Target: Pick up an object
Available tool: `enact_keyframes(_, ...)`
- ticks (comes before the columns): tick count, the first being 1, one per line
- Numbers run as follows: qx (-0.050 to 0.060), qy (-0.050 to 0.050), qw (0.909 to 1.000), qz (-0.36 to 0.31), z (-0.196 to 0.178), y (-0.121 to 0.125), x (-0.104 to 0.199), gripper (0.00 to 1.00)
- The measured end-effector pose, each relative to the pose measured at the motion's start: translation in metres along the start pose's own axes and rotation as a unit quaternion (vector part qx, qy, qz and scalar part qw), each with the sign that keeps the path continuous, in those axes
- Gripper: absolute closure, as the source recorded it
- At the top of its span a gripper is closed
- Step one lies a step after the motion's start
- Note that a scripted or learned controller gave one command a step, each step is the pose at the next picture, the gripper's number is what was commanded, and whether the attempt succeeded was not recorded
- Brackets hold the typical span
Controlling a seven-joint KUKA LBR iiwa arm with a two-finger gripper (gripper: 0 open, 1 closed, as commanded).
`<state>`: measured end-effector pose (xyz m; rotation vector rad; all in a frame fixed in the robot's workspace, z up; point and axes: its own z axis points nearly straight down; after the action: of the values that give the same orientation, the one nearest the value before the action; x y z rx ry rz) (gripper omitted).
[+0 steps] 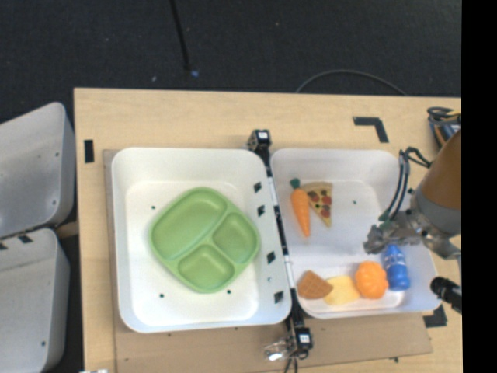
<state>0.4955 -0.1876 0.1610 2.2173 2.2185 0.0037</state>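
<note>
The right bin (353, 162) holds a toy carrot (300, 210), a pizza slice (321, 202), a brown bread piece (314, 285), a pale yellow piece (342, 290), an orange fruit (371, 279) and a small blue bottle (396, 267). My gripper (390, 236) hangs at the bin's right side, directly above the blue bottle's top and just right of the orange. The grey wrist body hides its fingertips. Nothing is seen lifted.
The left bin (124, 208) carries a green three-compartment plate (204, 238). Black clips run along the divider between the bins. A black cable loops over the bench behind the right bin, and white chairs stand at the far left.
</note>
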Motion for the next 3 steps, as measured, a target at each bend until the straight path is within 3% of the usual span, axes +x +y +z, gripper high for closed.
enact_keyframes(2, -0.001, -0.001, 1.0, -0.002, -0.101, 0.014, -0.003, 1.0)
enact_keyframes(3, 0.0, 0.001, 1.0, -0.004, -0.108, 0.019, 0.046, 1.0)
